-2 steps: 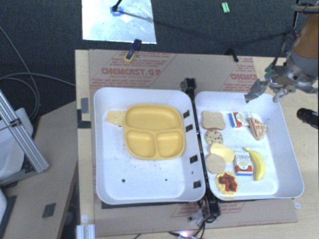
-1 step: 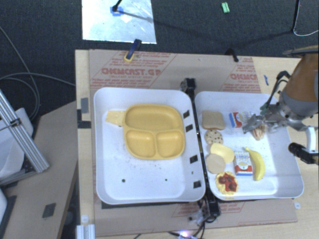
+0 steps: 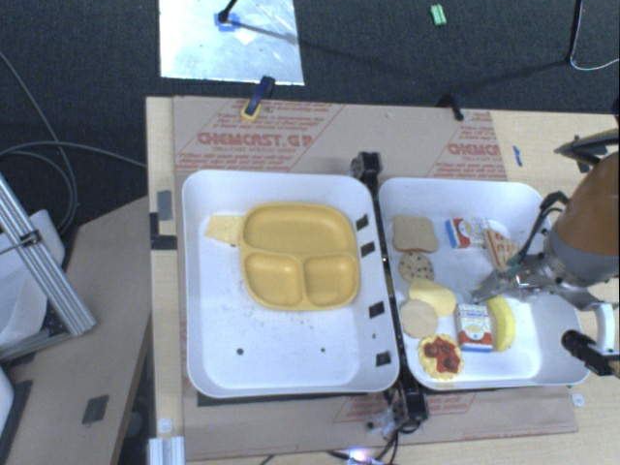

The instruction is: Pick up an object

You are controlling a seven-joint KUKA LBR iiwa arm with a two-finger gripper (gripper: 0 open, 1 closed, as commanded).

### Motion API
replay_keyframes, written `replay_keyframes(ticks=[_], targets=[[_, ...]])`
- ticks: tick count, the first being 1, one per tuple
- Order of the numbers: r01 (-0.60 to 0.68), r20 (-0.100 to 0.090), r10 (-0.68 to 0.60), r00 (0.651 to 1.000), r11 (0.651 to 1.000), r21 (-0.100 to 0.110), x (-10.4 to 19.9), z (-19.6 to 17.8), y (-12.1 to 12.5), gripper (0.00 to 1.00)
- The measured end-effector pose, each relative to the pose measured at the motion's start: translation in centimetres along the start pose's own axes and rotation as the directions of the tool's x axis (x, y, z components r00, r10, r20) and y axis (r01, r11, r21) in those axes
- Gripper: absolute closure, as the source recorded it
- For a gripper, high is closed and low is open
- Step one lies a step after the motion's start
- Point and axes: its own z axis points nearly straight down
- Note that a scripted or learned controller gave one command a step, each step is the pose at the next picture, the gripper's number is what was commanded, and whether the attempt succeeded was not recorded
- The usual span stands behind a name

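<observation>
1. A yellow tray (image 3: 295, 255) with three compartments is seen in the middle of the left bin (image 3: 208, 356); it is taken as the landmark.
2. A pale yellow slice (image 3: 224, 228) lies just left of the tray, touching its upper-left edge.
3. To the right of the tray, past the divider, the right bin (image 3: 523, 366) holds the small food items.
4. A toast slice (image 3: 415, 232) lies right of the tray, level with its upper part; a cookie (image 3: 417, 264) sits just below it.
5. Further down, a yellow wedge (image 3: 433, 296) and a round beige piece (image 3: 419, 318) lie touching each other, right of the tray's lower edge.
6. A small plate with red sauce (image 3: 441, 355) is found below these, lower than the tray and near the bin's front wall.
7. A red-and-white carton (image 3: 473, 325) and a banana (image 3: 501, 322) lie side by side, further right.
8. A small packet (image 3: 465, 232) and a striped item (image 3: 500, 248) lie at the far upper right of the tray.
9. The gripper (image 3: 494, 287) is positioned above the carton and banana, well right of the tray; whether its fingers are spread or pressed together cannot be told, and nothing is seen held.
</observation>
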Motion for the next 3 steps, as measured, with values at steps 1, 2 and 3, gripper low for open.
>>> replay_keyframes(ticks=[1,2,3], targets=[[0.005,0.004,-0.005,1.0,1.0,-0.012,0.1,-1.4,0.5,1.0],[0.012,0.001,-0.012,1.0,1.0,-0.014,5.4,-6.2,1.7,1.0],[0.004,0.004,-0.004,1.0,1.0,-0.014,4.3,-12.0,0.7,1.0]])
